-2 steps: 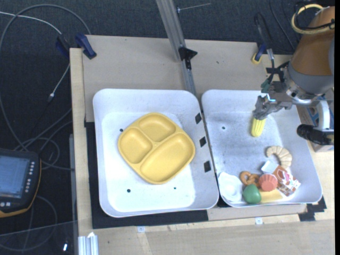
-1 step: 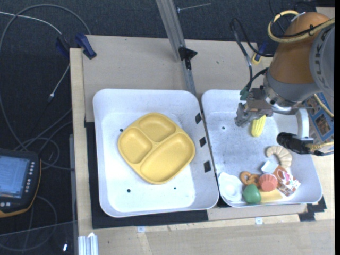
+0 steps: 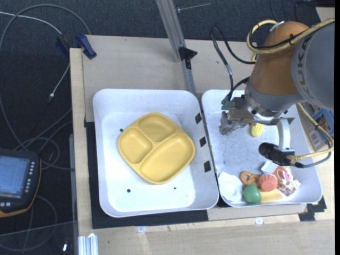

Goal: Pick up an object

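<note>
Hovering low over the right bin [image 3: 234, 158], gripper [image 3: 228, 125]; cannot tell its state. Yellow piece [image 3: 257, 129] just beside it, toward the arm. Toy food pile [image 3: 265, 187] lies nearer the camera. Yellow divided plate [image 3: 155, 147] sits in the left bin [image 3: 106, 142].

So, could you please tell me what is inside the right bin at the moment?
The right bin holds a cluster of small toys in its near corner and a yellow piece beside the tool. The arm covers the bin's far right part, so anything there is hidden.
</note>
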Controlling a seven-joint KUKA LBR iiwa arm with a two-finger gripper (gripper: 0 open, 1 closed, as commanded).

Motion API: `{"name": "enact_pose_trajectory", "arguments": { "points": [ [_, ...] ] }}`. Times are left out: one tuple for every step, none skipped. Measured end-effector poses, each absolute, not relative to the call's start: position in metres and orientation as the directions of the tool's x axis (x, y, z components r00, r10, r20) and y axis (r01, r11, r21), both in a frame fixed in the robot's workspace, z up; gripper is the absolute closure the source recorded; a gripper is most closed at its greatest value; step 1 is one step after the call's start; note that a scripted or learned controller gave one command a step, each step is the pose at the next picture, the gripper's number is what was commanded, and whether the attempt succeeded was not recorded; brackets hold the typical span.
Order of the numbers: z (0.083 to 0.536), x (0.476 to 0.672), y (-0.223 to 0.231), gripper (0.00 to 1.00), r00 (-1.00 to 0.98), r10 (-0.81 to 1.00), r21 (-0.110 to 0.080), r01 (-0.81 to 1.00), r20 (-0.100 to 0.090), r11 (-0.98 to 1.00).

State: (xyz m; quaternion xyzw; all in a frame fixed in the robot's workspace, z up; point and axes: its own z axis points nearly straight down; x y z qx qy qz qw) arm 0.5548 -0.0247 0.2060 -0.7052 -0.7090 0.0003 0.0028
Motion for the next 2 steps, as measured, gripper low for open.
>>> {"name": "enact_pose_trajectory", "arguments": {
  "points": [
    [0.226, 0.533, 0.019, 1.00, -0.006, 1.000, -0.002, 1.000, 0.004, 0.006],
    [0.227, 0.505, 0.077, 1.00, -0.008, 1.000, -0.005, 1.000, 0.004, 0.008]
  ]
}}
